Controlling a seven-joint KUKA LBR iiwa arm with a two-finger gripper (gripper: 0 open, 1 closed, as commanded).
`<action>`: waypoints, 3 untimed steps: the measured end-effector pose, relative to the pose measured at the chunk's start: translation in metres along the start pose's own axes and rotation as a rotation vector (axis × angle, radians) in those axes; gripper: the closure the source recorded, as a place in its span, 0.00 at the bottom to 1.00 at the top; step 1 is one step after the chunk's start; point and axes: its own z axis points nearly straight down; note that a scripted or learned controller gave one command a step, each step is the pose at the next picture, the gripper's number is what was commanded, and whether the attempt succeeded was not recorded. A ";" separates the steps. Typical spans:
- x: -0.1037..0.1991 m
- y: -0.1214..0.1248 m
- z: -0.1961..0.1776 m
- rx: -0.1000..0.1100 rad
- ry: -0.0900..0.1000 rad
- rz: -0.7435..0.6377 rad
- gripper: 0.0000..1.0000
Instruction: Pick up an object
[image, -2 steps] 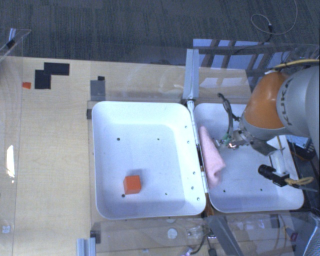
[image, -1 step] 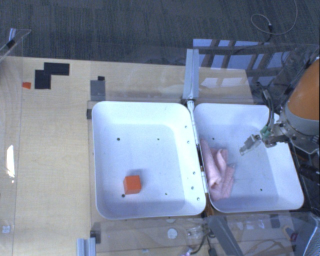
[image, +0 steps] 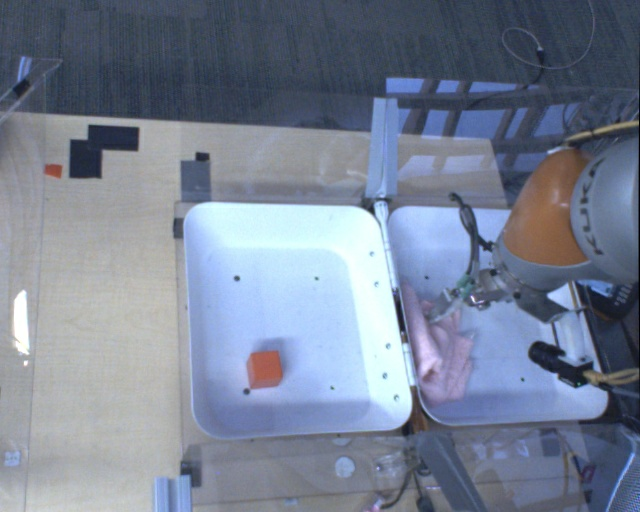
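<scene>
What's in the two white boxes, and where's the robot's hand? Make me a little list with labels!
left bin: holds one orange block, near the front
right bin: holds a pink cloth, crumpled along the side next to the left bin
arm: grey with an orange band, reaching in over the right bin
gripper: just above the top end of the pink cloth
holding something: too small and blurry to tell
orange block: sits alone, far from the gripper

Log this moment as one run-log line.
task: pick up object | tool: over right bin, at pink cloth | orange cube: left bin, untouched | grasp: unconfirmed
</scene>
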 end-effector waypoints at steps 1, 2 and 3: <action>-0.002 -0.005 0.020 -0.011 -0.003 0.018 0.00; -0.022 0.047 0.021 -0.013 -0.005 0.039 0.00; -0.014 0.060 0.021 -0.011 -0.005 0.083 0.00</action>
